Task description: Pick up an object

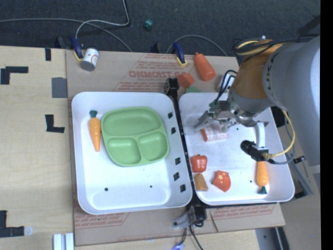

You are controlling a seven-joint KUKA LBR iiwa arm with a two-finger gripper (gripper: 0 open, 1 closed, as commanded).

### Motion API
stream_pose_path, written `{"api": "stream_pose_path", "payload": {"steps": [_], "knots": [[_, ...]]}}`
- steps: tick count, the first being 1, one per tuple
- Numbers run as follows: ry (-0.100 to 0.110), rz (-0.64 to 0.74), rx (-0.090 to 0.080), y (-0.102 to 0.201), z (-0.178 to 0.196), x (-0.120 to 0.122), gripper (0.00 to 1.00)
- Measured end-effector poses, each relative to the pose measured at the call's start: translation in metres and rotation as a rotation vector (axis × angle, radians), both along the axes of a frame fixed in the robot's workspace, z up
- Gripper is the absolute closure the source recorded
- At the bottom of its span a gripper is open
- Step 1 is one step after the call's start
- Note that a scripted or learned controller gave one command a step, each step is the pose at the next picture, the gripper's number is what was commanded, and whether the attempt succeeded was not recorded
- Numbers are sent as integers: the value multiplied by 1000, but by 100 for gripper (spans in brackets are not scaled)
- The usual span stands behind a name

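The claw [212,120] is seen low over the small white-and-red packet [215,135], which lies in the upper left of the right-hand shallow white bin [283,191]. How far the claw is spread cannot be told, and nothing is seen held. For a sound grasp, it is best centred over the packet before closing.
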State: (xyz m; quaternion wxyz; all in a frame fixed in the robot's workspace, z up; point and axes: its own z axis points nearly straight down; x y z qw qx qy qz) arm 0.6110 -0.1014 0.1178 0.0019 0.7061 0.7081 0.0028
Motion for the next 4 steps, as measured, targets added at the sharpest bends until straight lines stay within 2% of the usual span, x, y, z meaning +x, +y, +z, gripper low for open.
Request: {"api": "stream_pose_path", "payload": {"steps": [1,2,3,4], "knots": [[0,-2,-6,-4,-28,10,0],[-11,-1,-7,-3,-15,12,100],[-12,0,-7,-3,-15,13,0],[-3,0,-1,-25,-28,25,0]]}}
